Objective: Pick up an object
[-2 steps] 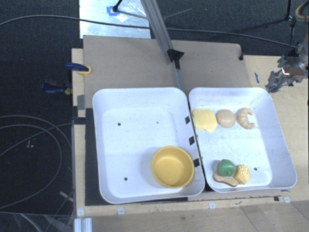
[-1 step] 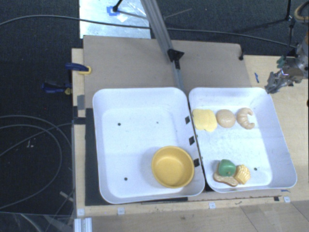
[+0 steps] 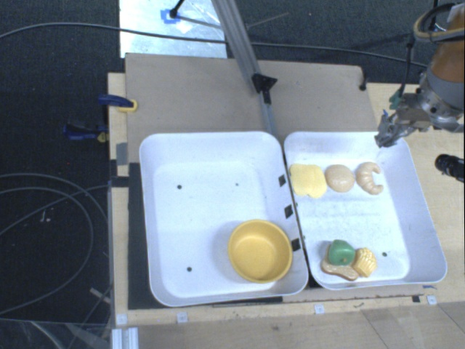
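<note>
- White plastic forms both shallow bins; we see the left bin at centre-left of the frame and the right bin beside it, their inner rims touching.
- We find the gripper at the upper right, over the right bin's far corner; whether it is released or clenched on anything we cannot tell.
- Candidates lie in the right bin: a pale yellow flat piece, a round beige bun and a croissant in a row near the top.
- Lower down sit a green toy pepper, a yellow corn piece and a tan piece, all touching.
- A yellow bowl rests in the left bin's lower right.
- We judge the toy foods light, stiff and smooth, perhaps slippery; the croissant, nearest the gripper, seems best pinched across its curved middle.
</note>
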You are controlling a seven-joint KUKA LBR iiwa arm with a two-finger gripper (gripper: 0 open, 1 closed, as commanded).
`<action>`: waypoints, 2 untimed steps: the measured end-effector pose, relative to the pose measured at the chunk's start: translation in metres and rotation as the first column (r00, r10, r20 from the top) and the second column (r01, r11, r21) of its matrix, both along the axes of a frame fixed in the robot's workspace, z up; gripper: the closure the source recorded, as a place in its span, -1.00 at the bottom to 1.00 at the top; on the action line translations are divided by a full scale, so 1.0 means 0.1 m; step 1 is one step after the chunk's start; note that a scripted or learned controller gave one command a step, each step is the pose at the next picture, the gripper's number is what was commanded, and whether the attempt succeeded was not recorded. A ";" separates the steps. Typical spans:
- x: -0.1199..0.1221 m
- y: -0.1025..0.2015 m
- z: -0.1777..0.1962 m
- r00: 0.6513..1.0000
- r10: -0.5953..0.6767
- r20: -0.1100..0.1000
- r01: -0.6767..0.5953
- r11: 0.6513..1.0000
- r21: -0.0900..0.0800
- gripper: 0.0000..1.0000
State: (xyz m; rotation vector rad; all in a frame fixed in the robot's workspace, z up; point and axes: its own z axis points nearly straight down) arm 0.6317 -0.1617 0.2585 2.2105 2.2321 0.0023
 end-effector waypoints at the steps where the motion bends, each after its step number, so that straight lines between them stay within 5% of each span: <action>1: -0.27 0.52 0.04 1.000 0.000 -0.001 0.000 1.000 0.000 1.00; 2: -0.51 0.96 0.08 1.000 0.000 0.000 0.000 1.000 0.000 1.00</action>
